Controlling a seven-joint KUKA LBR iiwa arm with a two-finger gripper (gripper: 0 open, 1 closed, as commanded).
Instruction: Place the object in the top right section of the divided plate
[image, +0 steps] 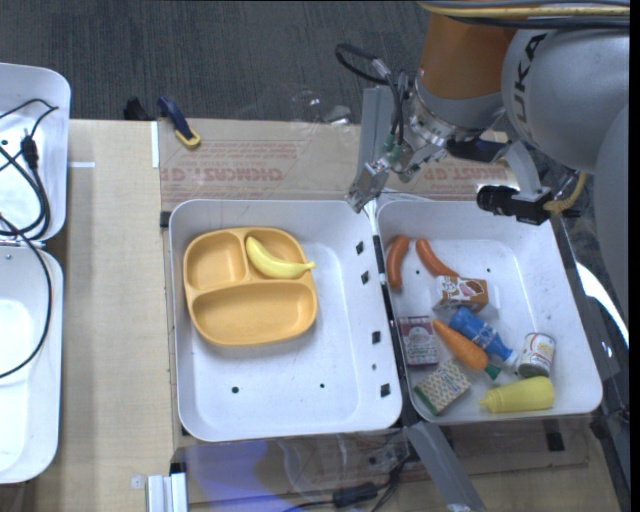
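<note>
A yellow banana (276, 259) lies in the top right section of the divided plate (250, 322), its tip poking just over the plate's right rim toward the middle of the frame. The plate is orange-yellow and sits in the upper left part of the left bin (290, 400), its two other sections bare. Up at the top centre of the frame, above the seam where the two bins meet, hangs the gripper (362, 196) — nothing sits between its fingers, and whether they are spread or pressed together cannot be told from this angle. It is well apart from the banana. Behind it the grey arm (570, 90) with its orange band fills the upper right corner. The right bin (570, 300) holds a scatter of things: two red sausages (398, 262) side by side near its upper left, a small brown and white carton (462, 292) just below them, a carrot (460, 343) lying beside a blue bottle (480, 335), a small can (537, 353) at the right — and a yellow squeeze bottle (518, 397) along the lower edge, with a patterned packet (443, 387) to its left. A blue-handled clamp (176, 121) rests on the bench near the upper left
</note>
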